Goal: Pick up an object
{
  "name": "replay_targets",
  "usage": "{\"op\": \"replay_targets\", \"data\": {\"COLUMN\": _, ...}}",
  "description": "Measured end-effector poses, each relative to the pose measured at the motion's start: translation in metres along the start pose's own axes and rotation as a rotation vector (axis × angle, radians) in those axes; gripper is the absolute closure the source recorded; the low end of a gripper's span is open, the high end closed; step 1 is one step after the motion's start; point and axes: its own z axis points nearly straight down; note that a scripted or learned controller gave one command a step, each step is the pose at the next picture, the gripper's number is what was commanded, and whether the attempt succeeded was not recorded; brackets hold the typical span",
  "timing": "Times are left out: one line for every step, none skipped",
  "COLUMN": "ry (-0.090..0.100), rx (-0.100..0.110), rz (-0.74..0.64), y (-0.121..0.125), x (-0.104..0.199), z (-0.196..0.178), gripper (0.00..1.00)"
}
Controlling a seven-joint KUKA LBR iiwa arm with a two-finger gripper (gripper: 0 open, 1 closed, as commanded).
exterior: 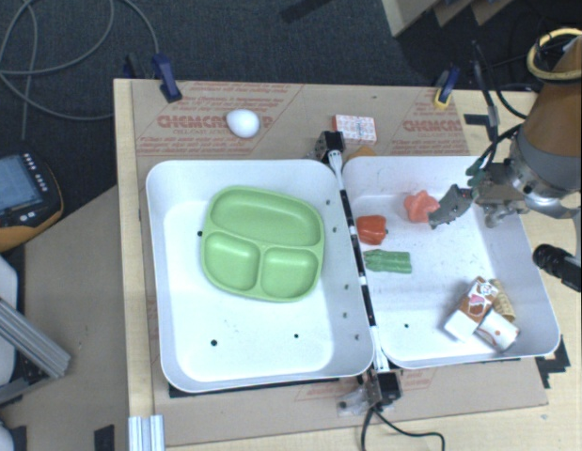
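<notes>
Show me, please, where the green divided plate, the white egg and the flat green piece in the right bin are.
green divided plate [263, 243]: camera view, on the ridge between its compartments.
white egg [242, 122]: camera view, on its middle, on the board behind the bins.
flat green piece [388, 262]: camera view, on its middle.

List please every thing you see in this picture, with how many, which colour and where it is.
bins: 2, white, side by side on the bench
divided plate: 1, light green, in the left bin
pink object: 1, pink-red, right bin, near its far edge
red object: 1, red-orange, right bin, by the divider
green object: 1, dark green, right bin, below the red one
small cartons: 2, white with red, right bin, near corner
egg-like ball: 1, white, on the board behind the left bin
clamps: 2, blue, at the board's far edge
pincer: 1, grey, above the right bin beside the pink object
</notes>
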Motion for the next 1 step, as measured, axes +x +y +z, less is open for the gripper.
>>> {"op": "replay_targets", "data": {"ry": 0.000, "rx": 0.001, "rz": 0.000, "y": 0.1029, "x": -0.0216, "z": 0.0876, "gripper": 0.00}}
